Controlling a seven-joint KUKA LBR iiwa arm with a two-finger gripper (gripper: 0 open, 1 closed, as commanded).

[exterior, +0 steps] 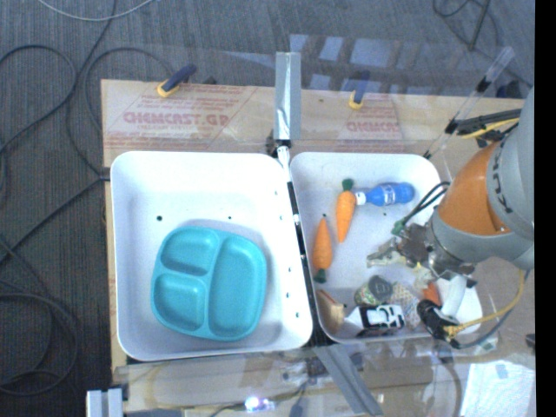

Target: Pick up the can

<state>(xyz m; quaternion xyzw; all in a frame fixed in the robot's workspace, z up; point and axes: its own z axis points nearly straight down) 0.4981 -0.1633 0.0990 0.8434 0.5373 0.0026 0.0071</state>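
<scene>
Because the grey two-finger gripper (393, 248) hangs low over a crowded corner of the right-hand shallow white bin (365, 160), the main risk is closing on the wrong thing. Whether it is spread or pressed together cannot be told from this slant, and nothing is seen pinched in it. What I take for the can, a small dark cylinder with a black-and-white label (382, 317), lies on its side just below the gripper, toward the near rim. A dull grey round piece (380, 287) sits between gripper and can, so a straight descent could land there instead. Lying down, the can may roll or squirt away if squeezed off-centre. Two orange toy carrots (322, 246) lie to the gripper's left, and a blue plastic bottle (388, 195) sits beyond it, far enough to matter less.
</scene>
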